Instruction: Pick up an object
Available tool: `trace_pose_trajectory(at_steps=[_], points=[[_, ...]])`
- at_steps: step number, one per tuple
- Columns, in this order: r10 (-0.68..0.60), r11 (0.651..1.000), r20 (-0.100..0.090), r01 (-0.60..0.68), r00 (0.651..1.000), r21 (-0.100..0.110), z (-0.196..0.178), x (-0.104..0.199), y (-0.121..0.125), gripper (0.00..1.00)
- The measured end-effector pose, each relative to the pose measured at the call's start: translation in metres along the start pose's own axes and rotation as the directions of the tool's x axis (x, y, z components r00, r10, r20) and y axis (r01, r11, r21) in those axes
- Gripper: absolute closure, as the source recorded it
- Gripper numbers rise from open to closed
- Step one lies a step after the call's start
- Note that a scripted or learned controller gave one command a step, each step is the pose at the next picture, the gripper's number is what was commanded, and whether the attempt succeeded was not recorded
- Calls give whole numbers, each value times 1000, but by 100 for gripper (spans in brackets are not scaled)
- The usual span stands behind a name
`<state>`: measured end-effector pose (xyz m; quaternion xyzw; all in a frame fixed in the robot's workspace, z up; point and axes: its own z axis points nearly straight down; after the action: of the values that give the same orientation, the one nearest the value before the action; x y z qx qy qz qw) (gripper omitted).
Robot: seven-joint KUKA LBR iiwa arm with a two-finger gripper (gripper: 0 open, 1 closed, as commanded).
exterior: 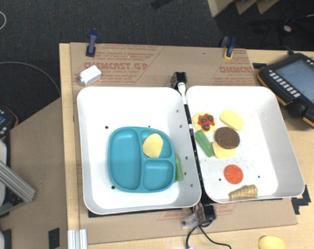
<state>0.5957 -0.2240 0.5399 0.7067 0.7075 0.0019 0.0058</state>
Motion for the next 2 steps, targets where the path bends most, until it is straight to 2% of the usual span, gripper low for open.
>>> trace_pose_trajectory(at_steps=[1, 2], points=[[1, 1000, -9, -1, 1000, 21, 111, 2, 14, 100], [0, 1000, 1, 0, 1000, -3, -3, 0, -4, 100]])
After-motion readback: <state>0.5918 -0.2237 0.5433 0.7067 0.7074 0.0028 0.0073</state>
